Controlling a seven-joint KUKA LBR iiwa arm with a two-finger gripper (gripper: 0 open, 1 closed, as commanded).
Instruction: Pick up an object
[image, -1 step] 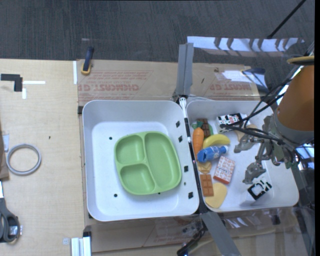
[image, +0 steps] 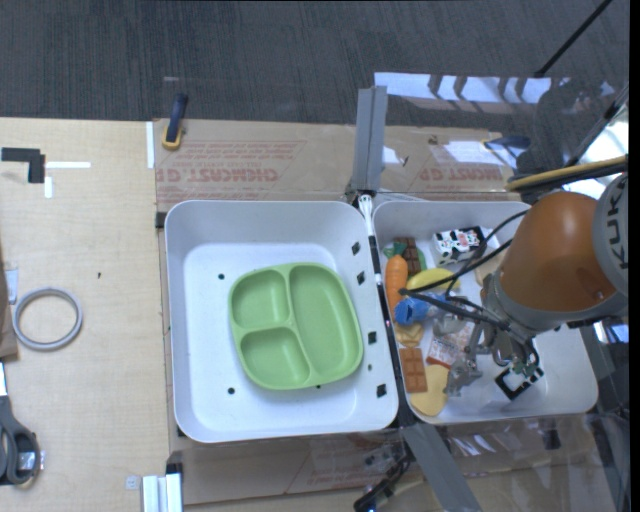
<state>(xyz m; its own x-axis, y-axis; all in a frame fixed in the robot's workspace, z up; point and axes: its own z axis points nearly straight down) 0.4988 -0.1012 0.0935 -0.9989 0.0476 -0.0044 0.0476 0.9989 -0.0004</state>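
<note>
The right bin (image: 560, 395) holds a heap of small toys along its left side: an orange carrot (image: 397, 271), a blue piece (image: 410, 311), a yellow banana-like piece (image: 432, 279), a black-and-white item (image: 459, 240), a brown waffle-like bar (image: 412, 368) and a tan flat piece (image: 430, 402). My gripper (image: 466, 372) hangs low over the middle of this bin, just right of the brown bar and above the tan piece. The orange band of the arm (image: 555, 255) covers the bin's right part. Cables hide what lies directly under the gripper.
The left bin (image: 200, 250) carries a green divided plate (image: 296, 326) in its middle. A grey post (image: 368, 140) stands behind the wall between the bins. A roll of tape (image: 44, 318) lies on the bench at far left.
</note>
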